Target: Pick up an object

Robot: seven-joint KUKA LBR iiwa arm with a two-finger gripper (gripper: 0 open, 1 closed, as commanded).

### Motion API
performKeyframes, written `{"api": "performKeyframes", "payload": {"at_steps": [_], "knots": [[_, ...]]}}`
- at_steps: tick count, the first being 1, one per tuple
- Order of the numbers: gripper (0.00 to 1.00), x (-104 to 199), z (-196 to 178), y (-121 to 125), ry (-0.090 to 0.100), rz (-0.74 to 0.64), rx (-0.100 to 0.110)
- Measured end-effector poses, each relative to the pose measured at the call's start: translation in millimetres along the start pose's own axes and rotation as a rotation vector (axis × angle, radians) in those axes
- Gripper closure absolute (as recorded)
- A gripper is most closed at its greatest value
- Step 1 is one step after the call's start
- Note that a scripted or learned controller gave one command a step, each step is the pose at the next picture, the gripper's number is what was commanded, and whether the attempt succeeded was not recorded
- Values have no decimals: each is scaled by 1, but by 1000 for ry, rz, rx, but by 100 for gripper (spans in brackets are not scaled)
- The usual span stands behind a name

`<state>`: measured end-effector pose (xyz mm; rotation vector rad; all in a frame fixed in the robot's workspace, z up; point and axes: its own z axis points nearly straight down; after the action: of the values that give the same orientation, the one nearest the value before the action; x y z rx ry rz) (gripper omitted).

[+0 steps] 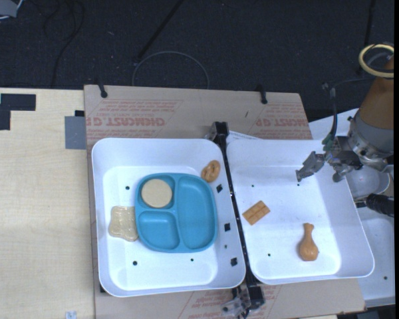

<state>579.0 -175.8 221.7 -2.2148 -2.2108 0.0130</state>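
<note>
My gripper (323, 170) hangs over the upper right part of the right bin (279, 158), open, with nothing between its fingers. Lower in that bin lie a tan drumstick-shaped piece (308, 242) near the front right and a small orange waffle-like block (256, 212) toward the left wall. Both are well apart from the gripper. The left bin (113, 171) holds a blue divided plate (186, 218) with a round beige disc (156, 193) in its upper left section.
A pale toast-like slice (123, 222) lies left of the plate. A small brown pastry (211, 171) sits by the left bin's upper right corner. A black divider (231, 211) runs between the bins. Cardboard (186, 115) lies under and behind them.
</note>
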Motion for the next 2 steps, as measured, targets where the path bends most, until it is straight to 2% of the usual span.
{"api": "performKeyframes", "payload": {"at_steps": [1, 2], "knots": [[0, 0, -7, 3, -3, -2, -13], [0, 9, 53, 1, 0, -3, -6]]}}
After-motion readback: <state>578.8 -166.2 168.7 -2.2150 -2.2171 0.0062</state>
